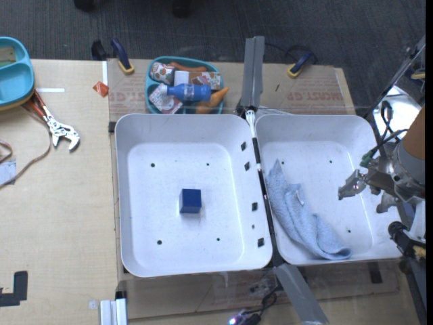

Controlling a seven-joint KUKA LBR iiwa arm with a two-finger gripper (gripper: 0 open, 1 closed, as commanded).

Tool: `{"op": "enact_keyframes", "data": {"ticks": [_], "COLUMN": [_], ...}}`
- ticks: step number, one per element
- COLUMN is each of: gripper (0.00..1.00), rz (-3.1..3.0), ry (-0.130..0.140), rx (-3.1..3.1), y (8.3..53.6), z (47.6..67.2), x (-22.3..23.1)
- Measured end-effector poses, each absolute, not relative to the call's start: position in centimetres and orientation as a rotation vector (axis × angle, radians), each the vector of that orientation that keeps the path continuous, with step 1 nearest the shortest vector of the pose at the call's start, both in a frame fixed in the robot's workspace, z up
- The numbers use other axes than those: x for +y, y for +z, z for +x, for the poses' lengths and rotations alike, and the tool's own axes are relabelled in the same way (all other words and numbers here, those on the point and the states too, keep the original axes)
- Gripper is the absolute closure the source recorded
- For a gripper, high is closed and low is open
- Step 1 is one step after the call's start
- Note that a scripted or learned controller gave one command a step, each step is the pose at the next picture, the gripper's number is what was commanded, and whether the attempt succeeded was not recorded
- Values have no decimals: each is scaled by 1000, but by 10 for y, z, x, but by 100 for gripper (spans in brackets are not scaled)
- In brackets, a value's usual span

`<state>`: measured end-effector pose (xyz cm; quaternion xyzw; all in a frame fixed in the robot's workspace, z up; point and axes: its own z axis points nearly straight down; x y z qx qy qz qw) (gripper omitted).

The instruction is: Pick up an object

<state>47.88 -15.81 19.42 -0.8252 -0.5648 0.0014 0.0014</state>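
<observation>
Nothing is picked up yet. The metal two-finger gripper (365, 187) hangs at three o'clock over the right white plastic bin (318, 131), fingers spread and bare, beside the crumpled pale-blue cloth (298, 215). The small dark-blue cube (191, 200) sits mid left white bin (176, 127), untouched.

Two bins, both plain white w/ small dark dots on the floors: left bin (135, 181), right bin (318, 147). Cube (191, 200) is solid dark blue. Cloth (298, 219) is pale blue-grey, no pattern. Gripper (365, 193) is metallic grey/silver w/ a bit of green near the wiring. Bench top (54, 235) is light tan wood. Small tray (184, 87) is teal, holding mixed items in blue, orange, white, red. Dish (13, 70) at the left edge is light blue. Wrench (59, 131) is silver w/ red handle. Floor (270, 12) is dark grey carpet.
</observation>
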Motion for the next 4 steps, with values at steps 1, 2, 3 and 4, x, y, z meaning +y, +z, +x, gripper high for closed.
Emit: {"op": "enact_keyframes", "data": {"ticks": [1, 2, 3, 4], "gripper": [0, 0, 0, 0], "rz": [-2586, -2642, -2781, -2738], "ry": [3, 4, 6, 3], "rx": [-1785, -1697, -1459, -1538], "y": [198, 204, 190, 91], "z": [477, 478, 508, 544], "x": [-197, -160, -70, -117]}}
